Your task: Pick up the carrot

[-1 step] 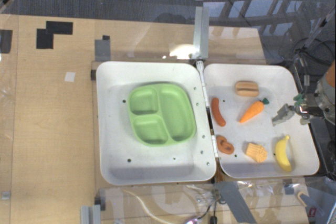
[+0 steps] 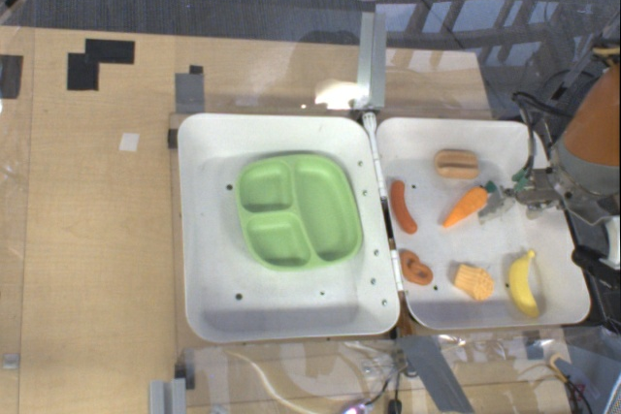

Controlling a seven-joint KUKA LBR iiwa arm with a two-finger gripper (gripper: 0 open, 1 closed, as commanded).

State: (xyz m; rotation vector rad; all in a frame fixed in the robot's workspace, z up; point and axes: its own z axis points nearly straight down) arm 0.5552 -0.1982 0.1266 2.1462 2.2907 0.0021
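The orange carrot (image 2: pixel 465 207) lies tilted in the middle of the right white bin (image 2: pixel 558 305), with its thick end up and to the right. My gripper (image 2: pixel 497 200) reaches in from the right and sits low, right beside the carrot's thick end. Nothing is lifted; the carrot rests on the bin floor.
Around the carrot in the right bin lie a hot dog bun (image 2: pixel 456 164), a red sausage (image 2: pixel 403 207), a brown pretzel (image 2: pixel 416 268), a yellow corn piece (image 2: pixel 473 281) and a banana (image 2: pixel 524 283). The left bin (image 2: pixel 209 305) holds a green divided plate (image 2: pixel 296 211).
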